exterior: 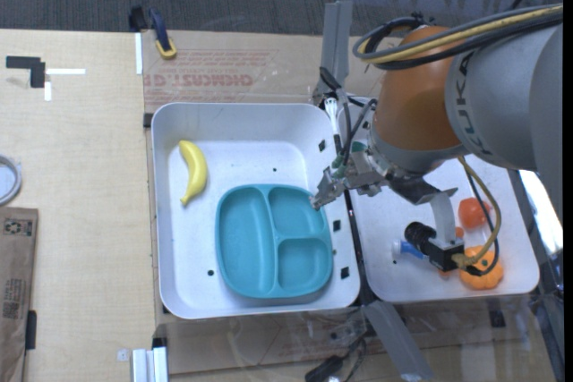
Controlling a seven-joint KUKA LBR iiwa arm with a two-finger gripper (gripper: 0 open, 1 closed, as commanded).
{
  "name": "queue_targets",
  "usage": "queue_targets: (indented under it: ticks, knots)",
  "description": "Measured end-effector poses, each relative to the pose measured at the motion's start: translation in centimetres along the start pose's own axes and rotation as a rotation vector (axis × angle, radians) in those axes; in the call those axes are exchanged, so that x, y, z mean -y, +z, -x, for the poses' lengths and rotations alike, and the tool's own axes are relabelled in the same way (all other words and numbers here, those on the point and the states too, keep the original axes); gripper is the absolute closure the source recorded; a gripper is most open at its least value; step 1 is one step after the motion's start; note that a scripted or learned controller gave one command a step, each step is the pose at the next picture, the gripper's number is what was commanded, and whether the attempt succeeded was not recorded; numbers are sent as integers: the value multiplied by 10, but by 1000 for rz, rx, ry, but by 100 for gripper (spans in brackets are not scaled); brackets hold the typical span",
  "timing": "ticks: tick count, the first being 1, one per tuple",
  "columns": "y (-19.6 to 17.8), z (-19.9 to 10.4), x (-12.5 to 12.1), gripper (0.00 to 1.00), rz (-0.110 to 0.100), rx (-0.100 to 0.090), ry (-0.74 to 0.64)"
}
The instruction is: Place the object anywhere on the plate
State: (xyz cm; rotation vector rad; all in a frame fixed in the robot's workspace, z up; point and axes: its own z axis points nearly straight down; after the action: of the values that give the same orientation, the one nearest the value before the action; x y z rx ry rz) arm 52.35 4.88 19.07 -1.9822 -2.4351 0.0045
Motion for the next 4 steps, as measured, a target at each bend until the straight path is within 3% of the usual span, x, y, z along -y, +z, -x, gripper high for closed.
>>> queue_targets:
  ticks: [1,2,3,4]
  knots:
    - [-8,2,-1,100,-1,1,4]
    - [-8,2,0,0,-2,1,4]
    - [-16,3,-1,100,-3,2,8]
    - [-16,3,-1,0,-3,2,8]
